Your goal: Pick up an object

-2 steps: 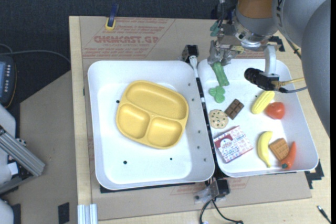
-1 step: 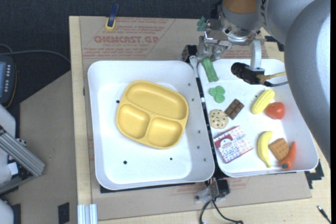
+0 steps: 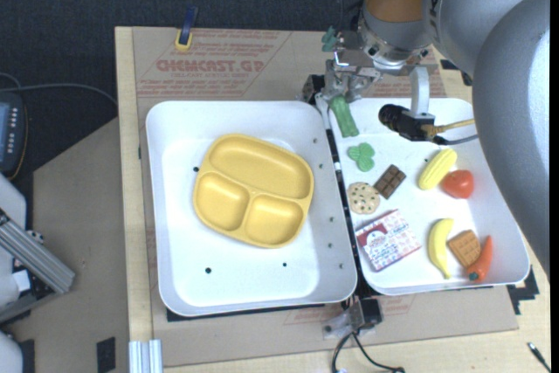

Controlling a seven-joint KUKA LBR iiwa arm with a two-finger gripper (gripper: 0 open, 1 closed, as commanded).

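Note:
My gripper (image 3: 336, 100) hangs over the far left corner of the right bin (image 3: 502, 271). It is shut on the upper end of a green stick-shaped piece (image 3: 346, 121), which slants down from the fingers towards the bin floor. Just below lies a small green leafy piece (image 3: 362, 156). Further objects lie in the right bin: a brown chocolate bar (image 3: 389, 181), a round cookie (image 3: 362, 197), a yellow corn cob (image 3: 437, 169), a red tomato (image 3: 458, 183), a banana (image 3: 441, 245), a toast slice (image 3: 465, 246), a carrot (image 3: 484, 258) and a red-and-white packet (image 3: 386, 240).
The left bin (image 3: 170, 214) holds a yellow divided plate (image 3: 253, 189). The ridge between the two bins (image 3: 336, 188) runs just left of the gripper. The grey arm fills the upper right of the view, above the right bin's far side.

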